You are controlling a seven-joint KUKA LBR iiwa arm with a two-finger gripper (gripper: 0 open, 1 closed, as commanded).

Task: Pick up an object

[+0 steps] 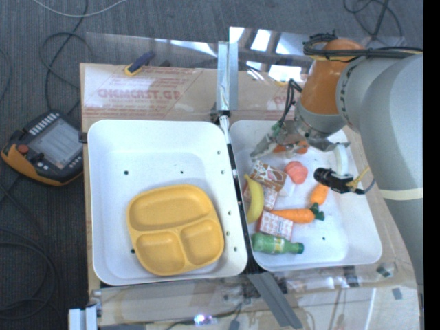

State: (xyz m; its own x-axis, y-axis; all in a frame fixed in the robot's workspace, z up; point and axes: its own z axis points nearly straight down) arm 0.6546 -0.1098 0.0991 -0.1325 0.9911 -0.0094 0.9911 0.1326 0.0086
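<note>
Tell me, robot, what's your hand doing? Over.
Hand low at right bin's far end, grip unclear. Banana, carrot, green bottle still lying there. Nothing blocking.

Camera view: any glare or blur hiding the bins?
Camera view: bright glare on the clear panel behind the bins; the right bin and its carrot and banana look sharp; lighting is even on the yellow tray; the gripper area is cluttered and hard to read.

I see pile of toy food in right bin (357, 249): banana (254, 199) upright along left wall, green bottle (276, 244) lying flat nr front, long carrot (293, 216) lying across mid, small carrot (318, 195) tilted beside it, pink round pc (297, 172) behind, brown-white packet (269, 177) nxt to banana
</note>
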